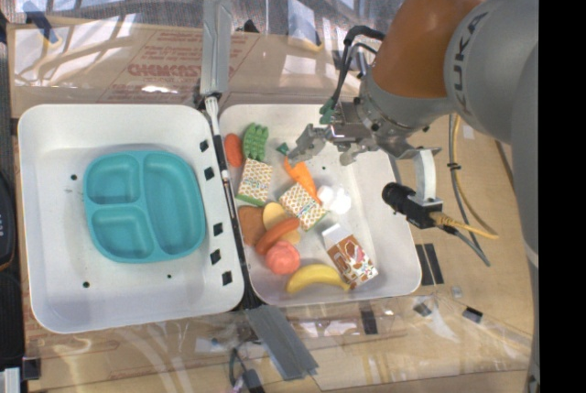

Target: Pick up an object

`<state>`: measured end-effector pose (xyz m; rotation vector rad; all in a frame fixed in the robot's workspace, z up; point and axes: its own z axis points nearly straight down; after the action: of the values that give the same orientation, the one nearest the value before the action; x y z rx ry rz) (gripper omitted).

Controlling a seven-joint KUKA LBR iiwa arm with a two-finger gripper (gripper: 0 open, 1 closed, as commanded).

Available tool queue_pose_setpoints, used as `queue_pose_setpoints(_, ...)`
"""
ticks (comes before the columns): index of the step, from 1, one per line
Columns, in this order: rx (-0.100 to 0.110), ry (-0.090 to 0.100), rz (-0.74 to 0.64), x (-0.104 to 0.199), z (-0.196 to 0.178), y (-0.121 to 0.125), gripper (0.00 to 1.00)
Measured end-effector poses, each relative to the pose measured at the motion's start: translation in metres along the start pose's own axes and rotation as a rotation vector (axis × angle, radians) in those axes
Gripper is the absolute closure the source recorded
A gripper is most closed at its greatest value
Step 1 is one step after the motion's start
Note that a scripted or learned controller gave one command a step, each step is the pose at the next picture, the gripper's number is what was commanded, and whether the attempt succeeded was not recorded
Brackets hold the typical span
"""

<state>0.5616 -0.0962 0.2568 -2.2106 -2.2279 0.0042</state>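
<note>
The right bin (403, 267) holds several toy foods. Among them are an orange carrot (299, 174), a green piece (255, 142), two patterned boxes (256, 182) (302, 205), a banana (316, 278), a brown-and-white carton (350, 260) and a red ball (284, 259). My gripper (328, 144) hangs over the bin's upper middle, just above and right of the carrot. It is open, and I see nothing between its fingers. The wrist hides part of the bin floor behind it.
The left bin (46, 290) carries a teal divided tray (145, 203). A black clip-studded divider (220, 199) separates the bins. Another orange piece (233, 149) lies by the divider. A white piece (335, 199) sits beside the lower patterned box. Cables trail off the arm at right.
</note>
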Motion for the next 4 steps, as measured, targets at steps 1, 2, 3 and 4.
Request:
queue_pose_setpoints(1, -0.013, -0.001, 0.133, -0.023, 0.159, 0.028, 0.0)
queue_pose_setpoints(2, -0.021, -0.001, -0.035, -0.037, 0.158, -0.012, 0.0)
queue_pose_setpoints(3, -0.018, -0.001, -0.039, -0.037, 0.15, -0.013, 1.0)
queue_pose_setpoints(4, -0.018, -0.002, -0.044, -0.037, 0.142, -0.012, 1.0)
